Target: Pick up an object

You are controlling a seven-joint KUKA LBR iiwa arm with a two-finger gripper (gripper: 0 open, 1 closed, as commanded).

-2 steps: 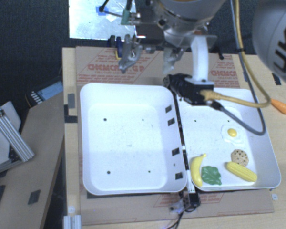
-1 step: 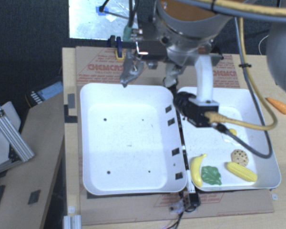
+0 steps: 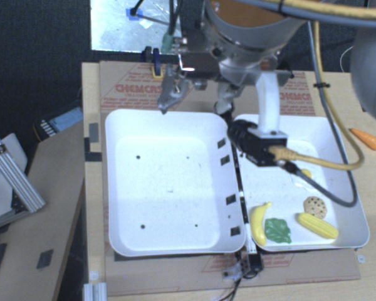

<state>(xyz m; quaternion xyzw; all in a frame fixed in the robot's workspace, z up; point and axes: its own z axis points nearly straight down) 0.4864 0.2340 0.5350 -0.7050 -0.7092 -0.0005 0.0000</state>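
Observation:
My gripper [image 3: 196, 100] hangs high over the far edge of the left bin [image 3: 122, 187], its two fingers spread wide apart with nothing between them. The objects lie in the right bin [image 3: 354, 221], at its near end: a yellow banana [image 3: 259, 224], a green leafy piece [image 3: 278, 231], a yellow corn cob [image 3: 318, 226] and a round speckled cookie [image 3: 314, 205]. A small yellow piece [image 3: 306, 173] lies partly hidden behind the cables. The gripper is well away from all of them, up and to the left.
A black box [image 3: 257, 144] on the arm, with a yellow cable [image 3: 326, 163], hangs over the divider between the bins. An orange carrot [image 3: 368, 138] lies outside the right bin on the bench. Blue clamps [image 3: 153, 56] stand at the cardboard's far edge.

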